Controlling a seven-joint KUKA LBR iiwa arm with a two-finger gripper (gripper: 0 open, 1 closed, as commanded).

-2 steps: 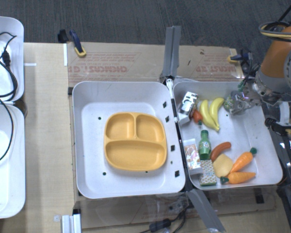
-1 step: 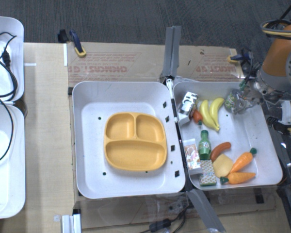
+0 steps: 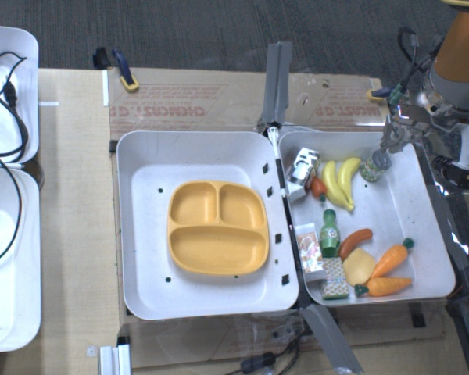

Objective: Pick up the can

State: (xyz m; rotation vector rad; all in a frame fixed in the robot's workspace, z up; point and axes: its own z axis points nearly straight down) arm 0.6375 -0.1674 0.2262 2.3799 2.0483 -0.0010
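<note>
The can (image 3: 368, 171) is a small greenish round thing in the far part of the right bin (image 3: 434, 217), just right of the bananas (image 3: 341, 182). My gripper (image 3: 381, 159) comes down from the upper right, and its tip sits at the can's upper right edge, touching it or just above it. The can rests on the bin floor. The arm's orange band (image 3: 461, 45) is at the top right corner.
The right bin also holds a silver-and-black packet (image 3: 303, 165), a green bottle (image 3: 329, 233), a sausage (image 3: 354, 242), two carrots (image 3: 391, 260), a yellow lump (image 3: 359, 266) and small boxes (image 3: 309, 248). The left bin (image 3: 141, 209) holds a yellow divided plate (image 3: 217, 226).
</note>
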